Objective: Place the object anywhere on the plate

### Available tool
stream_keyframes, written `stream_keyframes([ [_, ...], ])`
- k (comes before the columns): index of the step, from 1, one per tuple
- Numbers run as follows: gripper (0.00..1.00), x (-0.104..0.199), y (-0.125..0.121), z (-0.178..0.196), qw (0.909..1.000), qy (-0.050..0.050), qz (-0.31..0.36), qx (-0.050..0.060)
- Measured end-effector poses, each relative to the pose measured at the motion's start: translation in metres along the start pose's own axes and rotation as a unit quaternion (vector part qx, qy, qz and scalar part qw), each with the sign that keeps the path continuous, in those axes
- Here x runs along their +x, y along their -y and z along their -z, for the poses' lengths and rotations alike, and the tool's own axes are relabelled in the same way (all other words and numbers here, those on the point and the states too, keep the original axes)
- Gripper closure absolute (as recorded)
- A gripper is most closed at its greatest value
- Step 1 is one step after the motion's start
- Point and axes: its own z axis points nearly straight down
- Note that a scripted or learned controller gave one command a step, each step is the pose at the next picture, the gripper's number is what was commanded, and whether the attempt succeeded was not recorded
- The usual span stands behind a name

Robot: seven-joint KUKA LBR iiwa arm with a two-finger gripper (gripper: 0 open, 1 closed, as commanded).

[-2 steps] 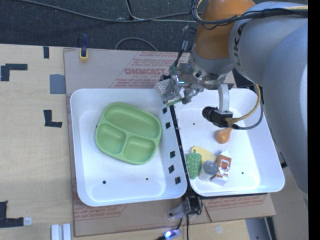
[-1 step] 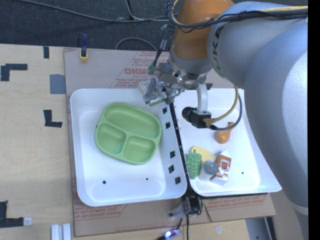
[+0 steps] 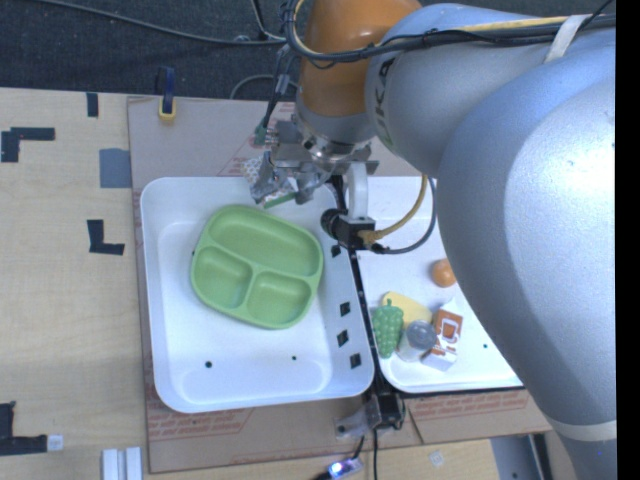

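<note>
One gripper point(image 3: 272, 186) hangs from the grey arm point(image 3: 500, 168) below its orange band point(image 3: 345, 38), at the twelve o'clock rim of the left bin point(image 3: 165, 298); whether it is parted or closed cannot be told, and nothing can be made out in its grasp. It sits just at the twelve o'clock edge of the green plate point(image 3: 258, 266), a three-compartment dish lying flat in that bin.

Two shallow white bins stand side by side on a brown cardboard sheet point(image 3: 200, 133), which lies on a pale wooden bench point(image 3: 60, 298) marked with dark tape pieces. Dark carpet point(image 3: 120, 28) with black cables runs behind the bench at twelve o'clock.

In the right bin point(image 3: 460, 376), partly covered by the arm, four small objects can be counted: one orange ball point(image 3: 443, 271), one yellow piece point(image 3: 408, 308), one green ridged item point(image 3: 387, 328) and one white-and-red block point(image 3: 445, 338) with a grey lump beside it. These task objects lie at roughly four o'clock from the gripper, well apart from it, across the divider between the bins, and none of them rests on the plate
</note>
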Motion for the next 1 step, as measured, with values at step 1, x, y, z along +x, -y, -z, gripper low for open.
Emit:
stream_keyframes([
  [1, 1.0, 0.0377, -0.0009, -0.0059, 1.0, 0.0, 0.0, 0.0],
])
